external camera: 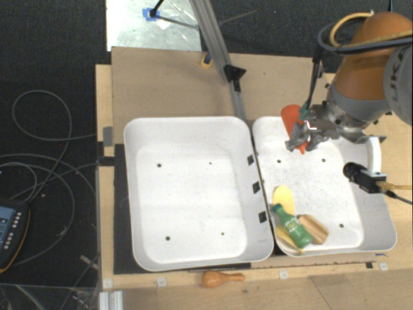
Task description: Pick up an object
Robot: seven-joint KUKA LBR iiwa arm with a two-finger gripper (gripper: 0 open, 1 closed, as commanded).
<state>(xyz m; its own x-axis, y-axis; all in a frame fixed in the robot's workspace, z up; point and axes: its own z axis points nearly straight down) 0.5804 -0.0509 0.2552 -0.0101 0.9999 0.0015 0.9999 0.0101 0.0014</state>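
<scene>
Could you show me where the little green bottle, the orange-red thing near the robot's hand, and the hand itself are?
green bottle (290, 226): camera view, middle of its body.
orange-red thing (290, 117): camera view, its upper visible face.
hand (301, 141): camera view, between its fingertips.

this looks like a robotics lab: a plywood bench (161, 82) stands on dark carpet (51, 44), with loose black cables (39, 141) coiled at the left of the frame. a handheld control pendant (11, 228) lies at the lower left, and a metal tripod leg (210, 24) slants down from the top centre.
</scene>
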